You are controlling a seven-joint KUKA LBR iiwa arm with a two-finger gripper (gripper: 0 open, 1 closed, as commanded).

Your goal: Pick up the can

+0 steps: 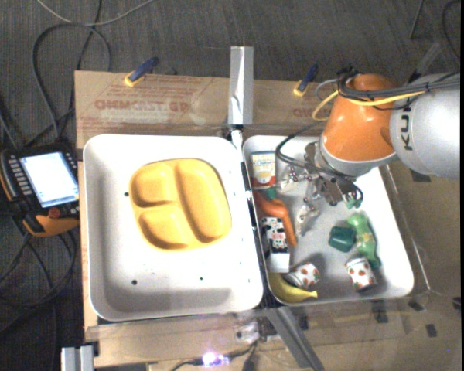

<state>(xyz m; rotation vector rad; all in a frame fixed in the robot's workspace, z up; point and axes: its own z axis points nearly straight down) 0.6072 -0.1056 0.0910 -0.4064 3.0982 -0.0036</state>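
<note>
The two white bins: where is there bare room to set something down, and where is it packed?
The left bin has bare floor all around the yellow divided plate, widest along its lower edge. The right bin is crowded: gripper, carrot, banana, green bottle and small cups. Its barest patch lies between the green bottle and the banana.

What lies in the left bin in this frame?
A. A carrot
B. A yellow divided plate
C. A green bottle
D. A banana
B. The yellow divided plate sits alone in the left bin, while the banana, green bottle and carrot all lie in the right bin.
</note>
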